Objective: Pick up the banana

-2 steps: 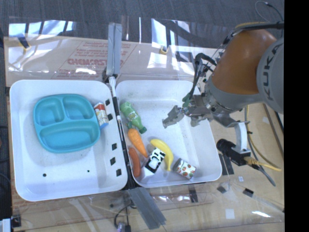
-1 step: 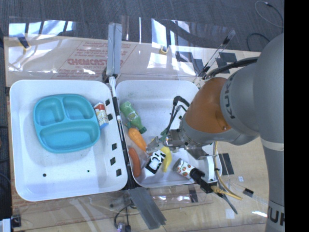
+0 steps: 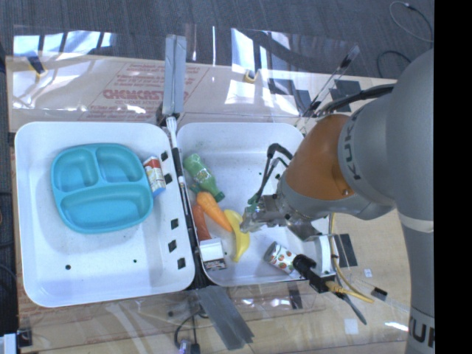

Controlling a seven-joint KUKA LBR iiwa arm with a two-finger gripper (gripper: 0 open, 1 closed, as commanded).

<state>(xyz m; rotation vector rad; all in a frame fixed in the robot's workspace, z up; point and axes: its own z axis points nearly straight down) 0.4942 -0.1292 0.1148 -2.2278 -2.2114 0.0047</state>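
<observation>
Banana (image 3: 237,236) in right bin (image 3: 243,135), claw (image 3: 249,220) at its top end

Two bins side by side mid-frame. Left bin (image 3: 44,271): divided plate (image 3: 99,186) upper centre, small can (image 3: 155,175) just right of it. Right bin (image 3: 236,135): bottle (image 3: 200,174) upper left, carrot (image 3: 214,209) below it, banana (image 3: 237,236) lower centre, cup (image 3: 280,257) lower right. Gripper (image 3: 249,220) just above banana.
</observation>
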